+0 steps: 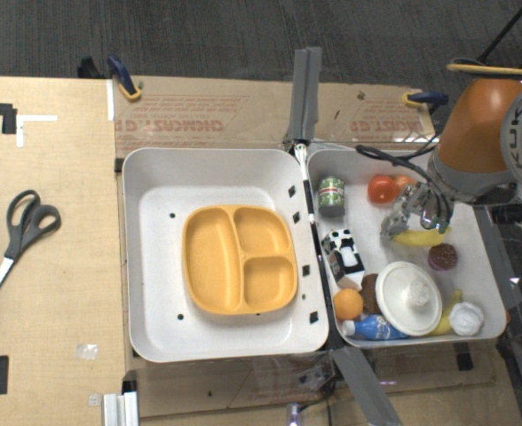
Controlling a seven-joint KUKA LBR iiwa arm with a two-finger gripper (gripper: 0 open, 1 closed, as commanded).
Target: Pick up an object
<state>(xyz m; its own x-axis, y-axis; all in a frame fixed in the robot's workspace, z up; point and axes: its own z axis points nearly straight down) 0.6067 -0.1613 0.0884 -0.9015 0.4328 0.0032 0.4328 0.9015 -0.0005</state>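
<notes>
My gripper (414,219) hangs low in the right bin (487,247), its metal fingers just above a yellow banana (418,236). Nothing shows between the fingers. A red tomato (383,189) lies just left of the gripper and a dark purple plum (442,256) just below right. A green can (331,194) stands at the bin's upper left, with a black and white object (342,250) below it. A white bowl (408,297), an orange (348,304), a blue and white bottle (375,328) and a small white cup (467,319) crowd the near end.
The left bin (146,238) holds a yellow divided plate (240,259). Scissors (19,233) lie on the wooden bench at the far left. A grey divider bar (305,96) rises between the bins at the back. The arm's orange band (476,118) is over the right bin's far corner.
</notes>
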